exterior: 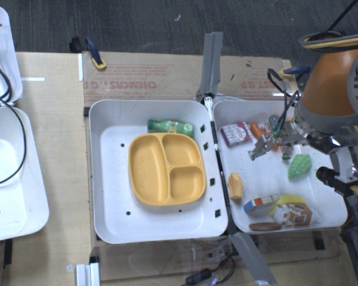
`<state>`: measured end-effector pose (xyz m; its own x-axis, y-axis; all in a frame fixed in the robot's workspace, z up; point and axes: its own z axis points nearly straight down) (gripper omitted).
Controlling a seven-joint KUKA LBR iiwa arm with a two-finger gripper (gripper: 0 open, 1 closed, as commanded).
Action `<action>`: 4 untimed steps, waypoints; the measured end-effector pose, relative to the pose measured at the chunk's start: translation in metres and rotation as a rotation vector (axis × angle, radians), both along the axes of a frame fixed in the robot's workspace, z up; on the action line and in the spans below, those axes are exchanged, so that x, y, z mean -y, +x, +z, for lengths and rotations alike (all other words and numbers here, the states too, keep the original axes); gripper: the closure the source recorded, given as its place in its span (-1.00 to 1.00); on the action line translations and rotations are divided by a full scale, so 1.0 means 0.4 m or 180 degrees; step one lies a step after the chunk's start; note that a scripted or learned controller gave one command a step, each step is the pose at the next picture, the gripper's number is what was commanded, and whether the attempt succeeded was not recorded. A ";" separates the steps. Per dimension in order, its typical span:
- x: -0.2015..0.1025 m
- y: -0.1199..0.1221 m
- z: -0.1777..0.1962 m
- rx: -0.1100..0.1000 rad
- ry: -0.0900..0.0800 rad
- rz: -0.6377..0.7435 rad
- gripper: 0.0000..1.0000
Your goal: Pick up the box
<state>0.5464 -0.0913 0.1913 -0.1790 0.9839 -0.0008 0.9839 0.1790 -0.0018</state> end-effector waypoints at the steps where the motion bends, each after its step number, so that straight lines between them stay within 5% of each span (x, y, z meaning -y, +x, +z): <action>1: -0.030 0.221 0.113 0.0008 -0.0005 0.0108 -1.00; 2: 0.023 0.238 -0.198 0.0013 -0.0002 0.0453 -1.00; 3: 0.039 0.105 -0.224 0.0077 -0.0011 0.0014 -1.00; 4: -0.063 0.240 0.001 0.0007 -0.0004 -0.0642 -1.00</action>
